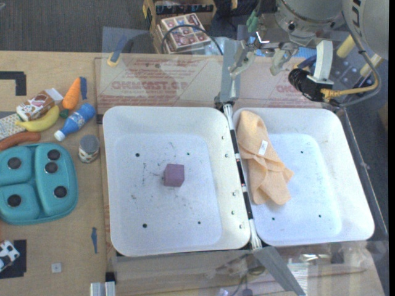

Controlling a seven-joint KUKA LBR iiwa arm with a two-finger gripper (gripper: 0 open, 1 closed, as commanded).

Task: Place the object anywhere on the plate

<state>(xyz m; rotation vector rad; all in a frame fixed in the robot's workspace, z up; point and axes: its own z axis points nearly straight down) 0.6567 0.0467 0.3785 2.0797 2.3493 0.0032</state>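
Observation:
A small purple cube [173, 175] lies near the middle of the left bin [123, 227]. A crumpled orange cloth [263, 157] lies along the left side of the right bin [345, 221]. My gripper [257, 65] hangs high over the far edge of the bench, above the back of the divider between the bins. Its fingers are spread open and hold nothing. It is well behind and above both the cube and the cloth.
On the bench to the left sit a teal divided tray [34, 180], a toy banana [37, 121], a carrot [74, 92], a blue bottle [75, 121] and a small can [89, 148]. A cardboard box [180, 17] stands behind the bins.

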